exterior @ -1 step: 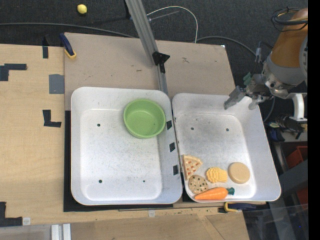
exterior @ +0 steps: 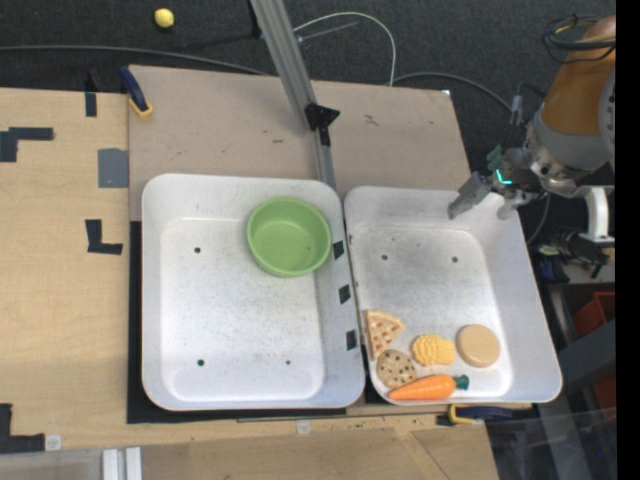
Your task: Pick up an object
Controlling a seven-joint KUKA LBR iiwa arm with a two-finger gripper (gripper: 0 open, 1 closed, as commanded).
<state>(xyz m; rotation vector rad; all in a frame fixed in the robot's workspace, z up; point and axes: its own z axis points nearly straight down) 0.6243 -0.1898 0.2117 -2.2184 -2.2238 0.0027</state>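
We count 5 pickable toys in the right white plastic bin (exterior: pixel 520 298), all crowded at its near edge, well away from the gripper (exterior: pixel 482 197) and below it in the camera view. The round tan biscuit-shaped disc (exterior: pixel 479 346) lies closest to straight below the gripper, near the bin's right wall. Just left of it sits the yellow ridged corn-like piece (exterior: pixel 432 349), then the chocolate-chip cookie (exterior: pixel 396 367) and, above that, the triangular pizza slice (exterior: pixel 381 328) beside the bin's left wall. The orange plastic carrot with a green tip (exterior: pixel 428 388) lies flat along the near rim, in front of the cookie and the corn piece.

The gripper hovers over the far right corner of the same bin, by the back rim, with nothing between its fingers — how wide they stand we cannot tell from this angle. Behind it, to the right, the grey arm with its orange band (exterior: pixel 578 93) leaves the picture.

Far to the gripper's left, in the left white bin (exterior: pixel 165 298), 1 green plastic bowl (exterior: pixel 289 236) stands upright at the far right part, close to the wall between the 2 bins. A grey metal pole (exterior: pixel 287 53) slants down from the top and meets the bench just behind that dividing wall.
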